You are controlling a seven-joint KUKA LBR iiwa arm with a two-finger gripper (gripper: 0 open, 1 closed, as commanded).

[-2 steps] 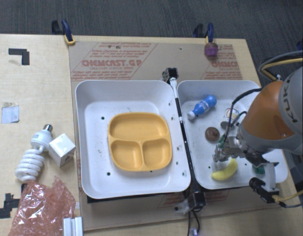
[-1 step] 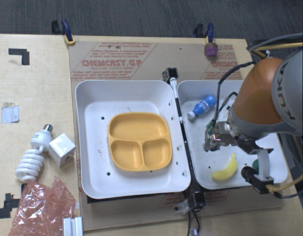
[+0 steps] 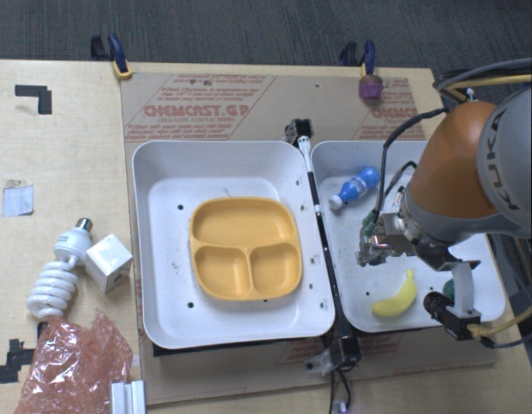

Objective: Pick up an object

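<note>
1. Arm [image 3: 472,171] comes in from the right edge of the frame, orange band over the right bin [image 3: 334,158].
2. Gripper [image 3: 375,247] sits low in the middle of the right bin; can't tell its state, the tip is too cluttered to read.
3. Nothing can be made out in its grasp.
4. Banana [image 3: 397,298] lies on the bin floor at lower right of the gripper, near it but apart.
5. Blue bottle [image 3: 353,187] with a white cap lies tilted in the upper left part of the right bin, above the gripper, apart from it.
6. Left bin [image 3: 153,231] holds a yellow tray [image 3: 246,248] with three compartments, lying flat at centre.
7. Purple ball [image 3: 371,86] sits on the board above the right bin, at the top of the frame.
8. Far left, off the bins: spiral bulb [image 3: 59,274], white cube [image 3: 109,261] touching it, pink plastic wrap [image 3: 71,365] at the lower left corner.
</note>
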